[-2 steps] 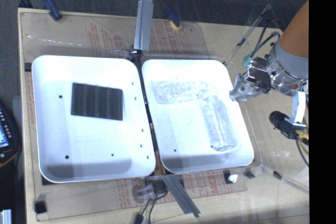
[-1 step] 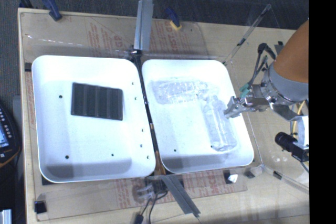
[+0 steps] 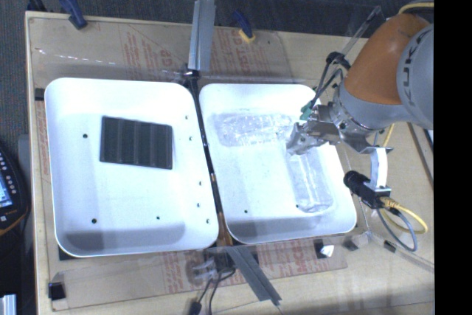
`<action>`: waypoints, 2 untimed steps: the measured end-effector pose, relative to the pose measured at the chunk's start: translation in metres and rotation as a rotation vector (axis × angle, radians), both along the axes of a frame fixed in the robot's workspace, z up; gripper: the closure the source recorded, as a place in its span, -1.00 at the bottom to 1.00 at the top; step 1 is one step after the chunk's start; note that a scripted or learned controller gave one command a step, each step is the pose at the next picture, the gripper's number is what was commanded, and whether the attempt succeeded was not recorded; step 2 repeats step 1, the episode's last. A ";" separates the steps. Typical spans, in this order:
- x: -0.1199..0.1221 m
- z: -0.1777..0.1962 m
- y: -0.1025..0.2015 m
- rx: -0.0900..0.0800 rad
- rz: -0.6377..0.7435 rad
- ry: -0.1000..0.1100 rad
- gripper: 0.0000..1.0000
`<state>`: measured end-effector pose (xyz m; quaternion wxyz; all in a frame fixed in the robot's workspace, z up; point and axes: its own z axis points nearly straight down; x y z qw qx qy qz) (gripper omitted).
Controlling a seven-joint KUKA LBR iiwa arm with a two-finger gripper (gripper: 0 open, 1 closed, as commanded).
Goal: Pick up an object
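Gripper (image 3: 301, 142) sits over the right bin (image 3: 243, 229), near its right wall; I cannot tell its state. Two clear bottles lie in that bin: one (image 3: 251, 127) left of the gripper, one (image 3: 310, 181) just below it, probably the target. A dark pad (image 3: 136, 142) lies in the left bin (image 3: 74, 232).

**Grey and orange robot arm**

The arm (image 3: 413, 77) is showing a rounded grey casing with a broad orange band. Thin black cables are running along its wrist to a metallic end effector (image 3: 306, 136) carrying a small green mark.
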<state>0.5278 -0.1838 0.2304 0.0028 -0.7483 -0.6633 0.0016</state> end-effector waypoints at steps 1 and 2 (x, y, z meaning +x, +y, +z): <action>0.029 0.020 -0.020 -0.003 0.166 -0.007 1.00; 0.029 0.020 -0.020 -0.003 0.166 -0.007 1.00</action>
